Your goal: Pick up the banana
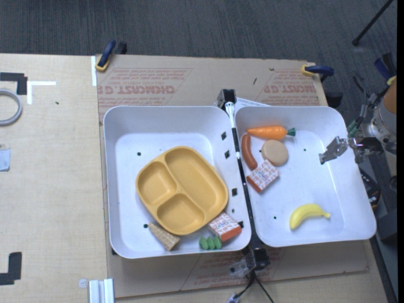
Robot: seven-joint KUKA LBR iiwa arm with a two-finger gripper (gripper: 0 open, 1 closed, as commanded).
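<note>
The banana [308, 216] lies flat on the floor of the right bin [353, 229], in its near half, with nothing touching it. All places below are given relative to the banana. The gripper [332, 149] hangs above and slightly right of it, over the bin's far right part, well apart from the fruit. How wide the tool stands cannot be told; nothing is seen in it. The arm [379, 128] enters from further right, past the bin's rim.

Up and left of the banana sit a small red-and-white box [262, 176], a tan round piece [275, 152], a sausage [248, 151] and a carrot [270, 132]. Far left, in the left bin [120, 188], a yellow divided plate [182, 190] rests, with a cracker [164, 236], a green piece [211, 242] and a second box [225, 227] along its near edge.
</note>
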